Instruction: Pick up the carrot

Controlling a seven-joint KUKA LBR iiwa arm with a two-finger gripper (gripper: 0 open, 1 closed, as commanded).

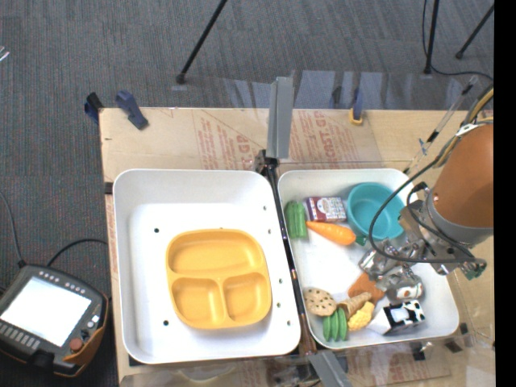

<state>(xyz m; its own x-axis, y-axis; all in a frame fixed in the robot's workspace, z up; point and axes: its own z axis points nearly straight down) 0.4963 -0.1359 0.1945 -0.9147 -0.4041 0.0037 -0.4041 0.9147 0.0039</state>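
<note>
Approach step, nothing grasped yet. The carrot lies flat in the right bin, just below the purple carton, just left of the teal bowl, with the green pickle-like toy at its leaf end. My gripper hangs lower right of the carrot, near it but apart, over a second orange piece. Can't tell how my fingers stand; too cluttered and small to read. Judgement: next I need to shift up-left until I'm over the carrot's middle, straddle it across its narrow width, then descend without clipping the bowl or carton.
</note>
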